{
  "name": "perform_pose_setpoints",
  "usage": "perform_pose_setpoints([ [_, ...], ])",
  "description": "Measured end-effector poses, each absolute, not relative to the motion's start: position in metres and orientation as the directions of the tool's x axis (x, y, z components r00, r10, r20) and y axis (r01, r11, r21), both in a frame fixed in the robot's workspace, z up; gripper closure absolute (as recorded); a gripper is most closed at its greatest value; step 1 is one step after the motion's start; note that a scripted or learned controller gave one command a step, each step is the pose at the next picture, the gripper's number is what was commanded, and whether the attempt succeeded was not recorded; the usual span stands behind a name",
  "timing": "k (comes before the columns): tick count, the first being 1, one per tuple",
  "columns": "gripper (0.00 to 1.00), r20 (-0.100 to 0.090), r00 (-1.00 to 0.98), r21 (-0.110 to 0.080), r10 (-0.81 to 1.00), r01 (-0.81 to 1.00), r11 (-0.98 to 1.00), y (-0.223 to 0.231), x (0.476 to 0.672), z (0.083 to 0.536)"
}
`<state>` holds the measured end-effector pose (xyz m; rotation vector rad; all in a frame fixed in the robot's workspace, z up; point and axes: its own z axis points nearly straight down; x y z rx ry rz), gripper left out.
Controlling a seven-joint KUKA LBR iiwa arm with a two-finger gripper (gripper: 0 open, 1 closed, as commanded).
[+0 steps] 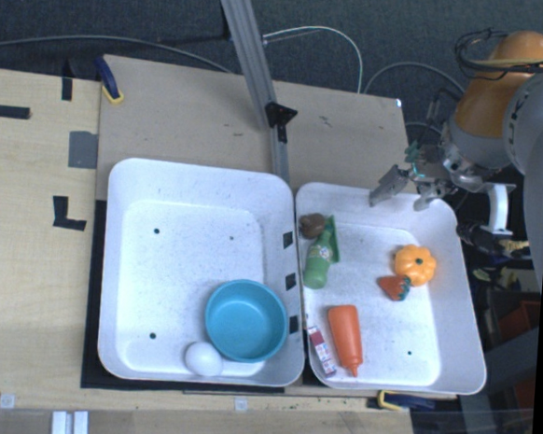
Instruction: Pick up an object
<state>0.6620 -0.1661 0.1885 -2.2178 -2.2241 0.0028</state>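
My gripper (404,193) hangs over the far edge of the right bin (462,357), its two fingers spread apart with nothing between them. In that bin lie an orange pumpkin (415,264) with a small red piece (393,287) beside it, an orange carrot (344,336), a green bottle (320,257), a brown lump (311,224) and a small red-and-white tube (320,349). The pumpkin sits below and slightly right of the gripper, apart from it.
The left bin (119,246) holds a blue bowl (246,319) and a white ball (203,357) near its front edge. A grey metal pole (255,65) slants across the bench behind the bins. Cables lie at the back.
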Motion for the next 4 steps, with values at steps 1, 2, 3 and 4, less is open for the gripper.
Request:
perform_pose_setpoints([
  [1,0.00,-0.001,-0.002,-0.002,1.000,1.000,0.002,-0.166,0.662,0.189],
  [2,0.00,-0.001,-0.003,-0.005,1.000,1.000,0.003,-0.162,0.660,0.144],
  [3,0.00,-0.001,-0.003,-0.007,1.000,1.000,0.003,-0.160,0.658,0.090],
  [4,1.00,-0.002,-0.005,-0.002,1.000,1.000,0.005,-0.160,0.660,0.104],
])
